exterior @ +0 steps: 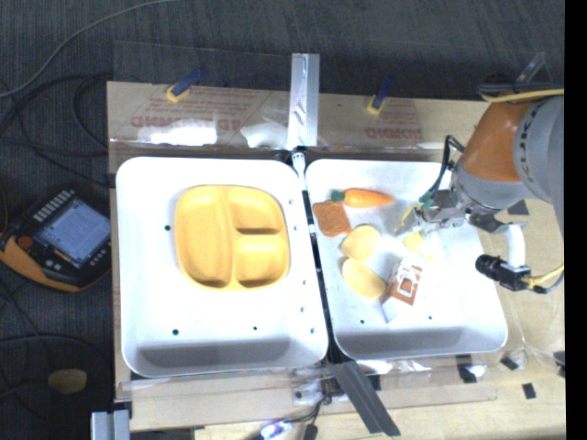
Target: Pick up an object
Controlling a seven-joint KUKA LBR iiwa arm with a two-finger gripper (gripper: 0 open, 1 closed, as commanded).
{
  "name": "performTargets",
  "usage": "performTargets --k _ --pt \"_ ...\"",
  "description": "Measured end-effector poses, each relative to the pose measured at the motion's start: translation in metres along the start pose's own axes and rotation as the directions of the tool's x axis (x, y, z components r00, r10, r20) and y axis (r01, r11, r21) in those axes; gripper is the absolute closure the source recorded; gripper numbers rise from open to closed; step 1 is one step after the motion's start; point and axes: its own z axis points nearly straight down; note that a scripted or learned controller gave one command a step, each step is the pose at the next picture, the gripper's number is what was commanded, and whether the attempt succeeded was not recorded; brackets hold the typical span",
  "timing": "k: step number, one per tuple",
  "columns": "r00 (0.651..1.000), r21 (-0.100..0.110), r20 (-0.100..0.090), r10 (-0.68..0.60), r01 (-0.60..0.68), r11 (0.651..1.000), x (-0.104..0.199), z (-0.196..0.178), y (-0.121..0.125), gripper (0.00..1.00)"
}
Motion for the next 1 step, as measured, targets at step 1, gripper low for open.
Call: performTargets --k 1 --pt "0.982 0.001 0.003 0.187 -0.187 0.982 0.0939 -0.1351 0.0532 1.00"
